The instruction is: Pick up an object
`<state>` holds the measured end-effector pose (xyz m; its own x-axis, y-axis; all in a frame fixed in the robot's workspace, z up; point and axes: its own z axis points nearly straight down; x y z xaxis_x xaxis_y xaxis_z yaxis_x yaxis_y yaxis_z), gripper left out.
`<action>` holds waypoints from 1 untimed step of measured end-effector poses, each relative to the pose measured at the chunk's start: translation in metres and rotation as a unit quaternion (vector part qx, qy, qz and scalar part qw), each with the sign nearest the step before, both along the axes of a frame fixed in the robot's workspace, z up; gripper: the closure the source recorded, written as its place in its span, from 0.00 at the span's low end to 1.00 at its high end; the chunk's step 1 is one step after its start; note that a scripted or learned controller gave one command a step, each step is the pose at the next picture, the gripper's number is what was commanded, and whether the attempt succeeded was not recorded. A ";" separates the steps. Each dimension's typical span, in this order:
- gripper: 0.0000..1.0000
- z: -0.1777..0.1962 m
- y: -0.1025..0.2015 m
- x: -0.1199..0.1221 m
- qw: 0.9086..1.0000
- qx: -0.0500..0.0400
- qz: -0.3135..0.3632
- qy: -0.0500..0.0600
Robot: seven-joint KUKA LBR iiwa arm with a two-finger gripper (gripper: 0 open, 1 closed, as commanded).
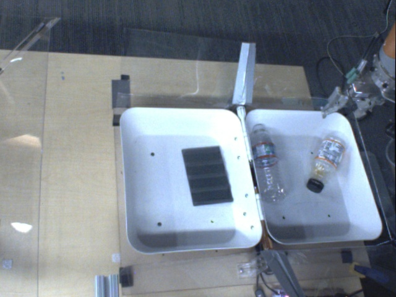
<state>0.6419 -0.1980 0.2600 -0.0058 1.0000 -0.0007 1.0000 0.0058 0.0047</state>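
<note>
In the left bin (136,166) a black ribbed rectangular pad (206,175) lies flat near the middle. The right bin (365,221) holds a clear plastic water bottle (266,162) lying along its left wall. A small bottle with a black cap (325,155) lies tilted near the bin's centre-right. My gripper (346,106) hangs over the back right corner of the right bin, above and behind the small bottle. It is open, with nothing between its fingers.
A grey metal post (244,74) stands at the back where the two bins meet. Cables loop behind the arm at the top right. The wooden bench (62,166) stretches bare to the left of the bins.
</note>
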 end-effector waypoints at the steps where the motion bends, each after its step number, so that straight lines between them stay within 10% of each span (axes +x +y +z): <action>1: 0.00 -0.172 0.020 -0.034 0.996 -0.001 0.084 -0.003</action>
<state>0.6081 -0.1782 0.0880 -0.1722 0.9851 -0.0033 0.9850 0.1722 0.0099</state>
